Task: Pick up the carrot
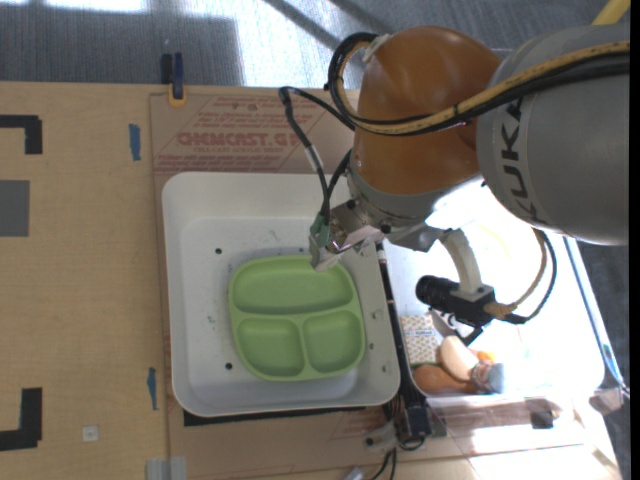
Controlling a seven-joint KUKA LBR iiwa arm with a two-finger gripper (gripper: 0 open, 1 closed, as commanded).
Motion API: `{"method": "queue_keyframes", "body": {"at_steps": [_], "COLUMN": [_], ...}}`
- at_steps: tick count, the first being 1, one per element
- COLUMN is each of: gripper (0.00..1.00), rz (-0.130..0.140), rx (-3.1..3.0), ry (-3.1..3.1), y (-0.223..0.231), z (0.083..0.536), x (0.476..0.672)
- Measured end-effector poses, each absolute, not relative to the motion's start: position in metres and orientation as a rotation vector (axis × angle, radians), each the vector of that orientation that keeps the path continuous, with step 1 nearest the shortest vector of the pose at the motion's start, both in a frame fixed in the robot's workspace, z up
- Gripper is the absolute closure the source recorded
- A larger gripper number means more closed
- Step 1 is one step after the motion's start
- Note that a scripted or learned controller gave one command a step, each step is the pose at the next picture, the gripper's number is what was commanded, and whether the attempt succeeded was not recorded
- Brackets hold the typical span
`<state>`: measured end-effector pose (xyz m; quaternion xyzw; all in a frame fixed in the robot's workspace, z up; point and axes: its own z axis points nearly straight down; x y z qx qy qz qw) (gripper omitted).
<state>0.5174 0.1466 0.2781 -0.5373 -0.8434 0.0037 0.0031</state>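
One arm (560,138) lettered "KUK", cardboard (240,138) printed "CHEMCAST", green tray (296,318)

This looks like a robotics lab. A big industrial arm (480,118) trailing loose cables hangs over white bins (190,268) set on a brown board (80,298) marked with black corner marks and blue tape bits.
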Motion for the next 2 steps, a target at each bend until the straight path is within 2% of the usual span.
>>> {"method": "queue_keyframes", "body": {"at_steps": [1, 2], "gripper": [1.0, 1.0], "rz": [0.008, 0.001], "rx": [-1.014, -0.553], "ry": [-2.964, -3.088], "y": [0.142, 0.118], "z": [0.166, 0.126], "x": [0.551, 0.552]}}
